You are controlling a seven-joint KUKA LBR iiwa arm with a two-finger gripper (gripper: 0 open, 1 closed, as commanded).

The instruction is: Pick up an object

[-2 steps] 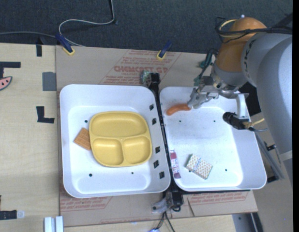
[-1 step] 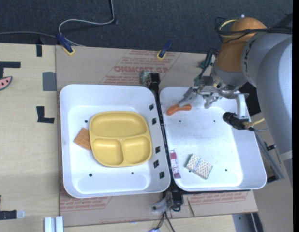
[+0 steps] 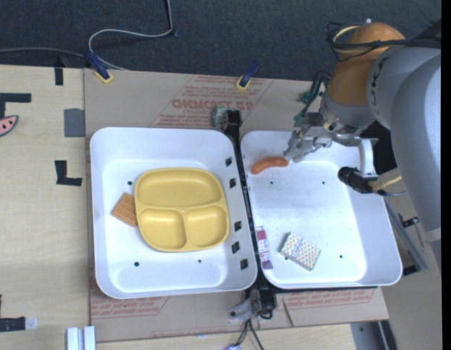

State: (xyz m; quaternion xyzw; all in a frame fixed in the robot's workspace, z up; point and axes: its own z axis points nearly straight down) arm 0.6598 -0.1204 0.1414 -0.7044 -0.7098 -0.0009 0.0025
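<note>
The arm enters from three o'clock, and its gripper sits low over the right bin, near that bin's eleven o'clock corner. Just beside its tip, toward nine o'clock, lies a small orange sausage-shaped piece, smooth, slightly curved and resting flat on the white floor. Whether the gripper is grasping it, clenched or released, I cannot tell. A patterned packet lies toward six o'clock in the same bin. In the left bin, a yellow divided tray overlaps a tan cracker-like square at its nine o'clock edge.
</note>
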